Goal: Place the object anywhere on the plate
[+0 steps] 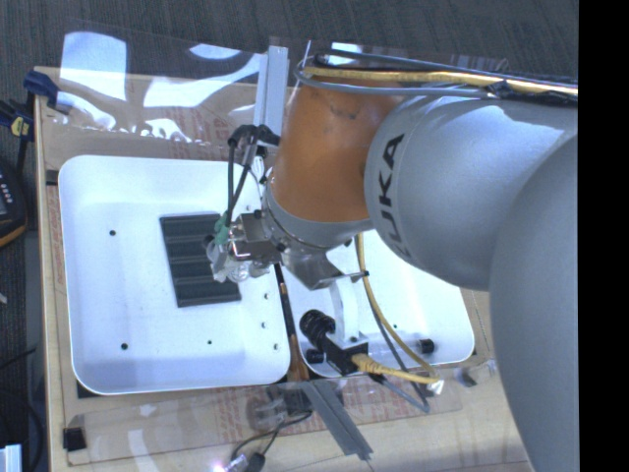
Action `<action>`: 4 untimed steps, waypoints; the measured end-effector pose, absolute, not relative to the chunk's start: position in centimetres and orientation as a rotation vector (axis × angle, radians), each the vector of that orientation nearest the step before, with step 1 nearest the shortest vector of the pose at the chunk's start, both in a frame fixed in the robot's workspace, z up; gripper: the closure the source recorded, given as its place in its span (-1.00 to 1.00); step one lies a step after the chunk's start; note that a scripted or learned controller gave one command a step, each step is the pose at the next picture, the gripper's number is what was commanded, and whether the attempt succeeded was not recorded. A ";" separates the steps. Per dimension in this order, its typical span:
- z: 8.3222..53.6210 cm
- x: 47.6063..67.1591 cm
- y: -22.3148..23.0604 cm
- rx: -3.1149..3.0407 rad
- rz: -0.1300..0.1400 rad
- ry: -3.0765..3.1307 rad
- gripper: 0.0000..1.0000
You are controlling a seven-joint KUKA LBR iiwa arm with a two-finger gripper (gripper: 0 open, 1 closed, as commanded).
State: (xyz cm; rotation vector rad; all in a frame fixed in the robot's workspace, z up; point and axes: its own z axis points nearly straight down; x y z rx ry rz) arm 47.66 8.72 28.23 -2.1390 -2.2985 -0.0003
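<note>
A dark ridged rectangular plate (192,259) lies in the left white bin (108,293), a little right of its middle. My gripper (230,256) hangs over the plate's right edge, low and close to it. Its metal body and cables hide the tip. A small green spot shows at the gripper's upper side, and I cannot tell whether that is an object or part of the gripper. No loose object is visible on the plate's bare part.
The big grey and orange arm (393,195) covers most of the right bin (437,308). The left bin's floor left of and below the plate is bare white. A clear sheet and a metal post (270,87) stand behind the bins.
</note>
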 end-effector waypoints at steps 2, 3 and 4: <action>24.8 47.6 14.2 -1.966 0.006 -2.445 1.00; 26.8 47.5 19.7 -2.560 0.004 -1.818 1.00; 36.2 47.6 12.7 -2.785 0.000 -1.452 1.00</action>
